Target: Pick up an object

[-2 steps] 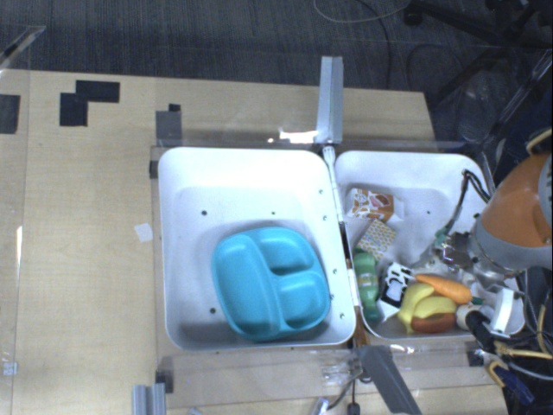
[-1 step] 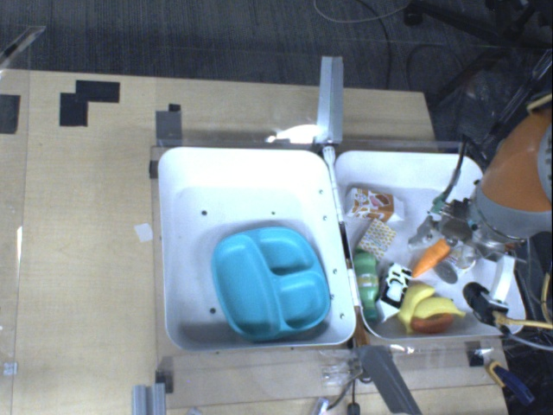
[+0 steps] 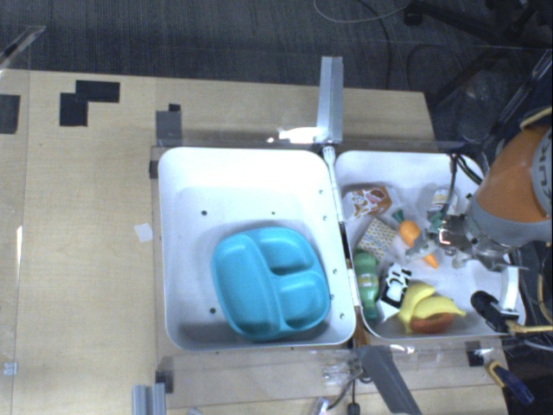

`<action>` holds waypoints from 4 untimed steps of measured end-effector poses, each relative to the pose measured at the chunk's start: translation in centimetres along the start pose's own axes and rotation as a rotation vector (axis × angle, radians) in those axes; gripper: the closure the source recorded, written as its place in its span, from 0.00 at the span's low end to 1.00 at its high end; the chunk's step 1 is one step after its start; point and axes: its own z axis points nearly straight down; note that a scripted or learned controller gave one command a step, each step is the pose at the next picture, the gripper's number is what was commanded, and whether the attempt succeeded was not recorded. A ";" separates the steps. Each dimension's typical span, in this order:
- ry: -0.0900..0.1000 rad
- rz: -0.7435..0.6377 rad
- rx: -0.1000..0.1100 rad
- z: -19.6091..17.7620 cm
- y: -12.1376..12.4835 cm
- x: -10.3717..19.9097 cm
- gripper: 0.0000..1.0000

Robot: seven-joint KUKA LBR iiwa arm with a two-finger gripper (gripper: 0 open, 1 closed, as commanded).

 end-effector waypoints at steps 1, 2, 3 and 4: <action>0.000 -0.035 -0.006 2.0 4.1 0.6 0.00; 0.002 -0.043 -0.013 0.8 4.3 0.9 1.00; 0.000 -0.206 -0.003 -12.9 4.8 7.8 1.00; -0.001 -0.122 -0.003 -24.0 8.8 0.2 1.00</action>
